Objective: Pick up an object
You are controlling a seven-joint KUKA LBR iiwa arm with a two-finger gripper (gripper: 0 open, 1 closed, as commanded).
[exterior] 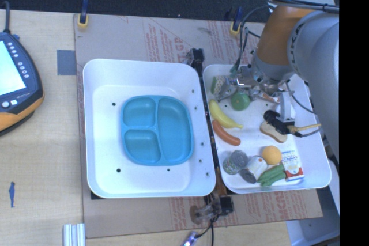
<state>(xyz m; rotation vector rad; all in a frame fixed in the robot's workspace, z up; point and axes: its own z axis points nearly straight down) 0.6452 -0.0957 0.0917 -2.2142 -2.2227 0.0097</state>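
While the jaws hang low over the far end of the shallow white bin [316,141] on the view's right, a small round green ball [240,102] lies on the bin floor just beneath them, at their near side. The view does not let me tell whether the jaws are spread or pressed together, and nothing shows between them.

Just beside the ball, toward the wall shared with the other bin, a yellow toy banana [223,115] curves along the floor, and a red-orange toy sausage [226,133] lies near its lower end. Farther toward the near end sit a flat grey round disc [233,162] and a short silver can [254,167], touching or nearly so. An orange round fruit [271,154] rests just behind the can, a green toy vegetable [272,175] lies at the near wall, and a small white and red carton [292,164] sits beside both.

Above the jaws rises the grey arm [311,49] with its orange band [277,31], reaching in from the right.

A second shallow white bin [98,124] on the left holds a blue three-compartment plastic plate [157,129] lying flat near its middle. Both bins rest on a brown cardboard sheet [144,37] on the wooden tabletop [40,170]. A grey and orange handheld control pendant [14,83] lies at the tabletop's left edge.
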